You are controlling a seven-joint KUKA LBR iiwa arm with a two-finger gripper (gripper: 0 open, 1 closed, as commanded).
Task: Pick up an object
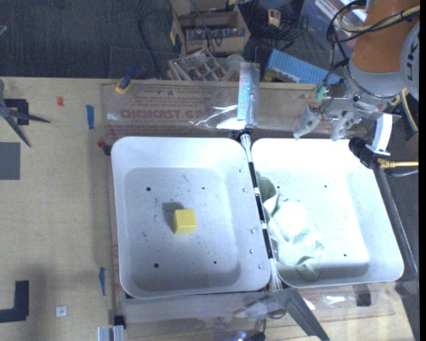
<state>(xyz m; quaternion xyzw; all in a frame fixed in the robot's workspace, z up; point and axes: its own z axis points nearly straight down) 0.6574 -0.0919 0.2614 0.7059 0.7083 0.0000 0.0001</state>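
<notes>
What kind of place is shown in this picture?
Probably a robotics lab: a grey robot arm with an orange band reaches over two shallow white bins on a wooden bench, with tangled cables behind.

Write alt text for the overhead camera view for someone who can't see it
A yellow block lies alone in the left white bin, while pale crumpled cloth sits against the left wall of the right white bin. The robot arm holds its claw above the right bin's far edge, gripping nothing.
</notes>
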